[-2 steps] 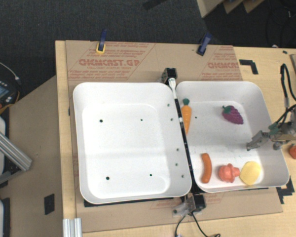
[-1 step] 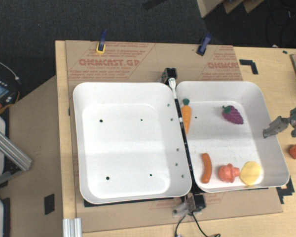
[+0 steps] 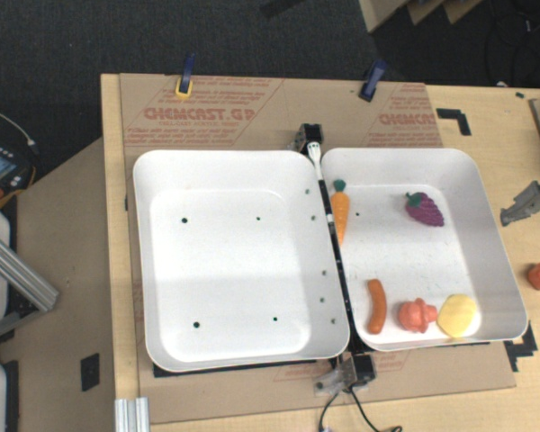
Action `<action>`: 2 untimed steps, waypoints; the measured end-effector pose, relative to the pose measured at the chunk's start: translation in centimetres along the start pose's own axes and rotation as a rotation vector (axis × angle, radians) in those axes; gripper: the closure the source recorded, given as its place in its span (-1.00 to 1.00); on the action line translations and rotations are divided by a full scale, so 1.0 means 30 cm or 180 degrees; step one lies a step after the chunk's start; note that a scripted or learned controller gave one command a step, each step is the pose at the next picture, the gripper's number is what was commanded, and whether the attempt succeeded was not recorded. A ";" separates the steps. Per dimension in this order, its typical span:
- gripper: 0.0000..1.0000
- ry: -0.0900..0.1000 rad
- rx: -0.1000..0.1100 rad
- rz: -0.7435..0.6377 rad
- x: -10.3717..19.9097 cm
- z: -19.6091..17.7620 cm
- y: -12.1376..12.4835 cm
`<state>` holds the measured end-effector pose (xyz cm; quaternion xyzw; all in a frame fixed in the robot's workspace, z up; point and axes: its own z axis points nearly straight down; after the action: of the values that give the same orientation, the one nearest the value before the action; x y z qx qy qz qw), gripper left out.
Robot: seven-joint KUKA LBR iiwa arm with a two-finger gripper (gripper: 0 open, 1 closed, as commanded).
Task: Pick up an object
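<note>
Carrot (image 3: 340, 214): at right bin's (image 3: 486, 241) left wall; likely light, stiff plastic; grasp mid-body. Gripper (image 3: 520, 203) state: cannot tell.

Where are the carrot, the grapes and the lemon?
carrot (image 3: 340, 212): camera view, middle of orange body.
grapes (image 3: 425, 210): camera view, centre of purple bunch.
lemon (image 3: 458, 315): camera view, middle of yellow fruit.

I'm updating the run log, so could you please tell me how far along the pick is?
Nothing looks picked yet. The carrot, purple grapes, sausage, red toy and lemon all lie in the right bin. The end effector sits at the bench's right edge, outside the bin, with nothing seen in it. Reaching in, grasping and lifting an object all remain.
</note>
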<state>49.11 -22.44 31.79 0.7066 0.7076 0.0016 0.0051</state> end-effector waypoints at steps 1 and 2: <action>-1.00 0.0023 0.0044 0.0007 0.003 0.141 -0.043; -1.00 -0.0004 -0.0011 -0.0005 -0.001 -0.183 0.045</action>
<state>50.40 -22.43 37.28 0.7060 0.7081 0.0023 0.0068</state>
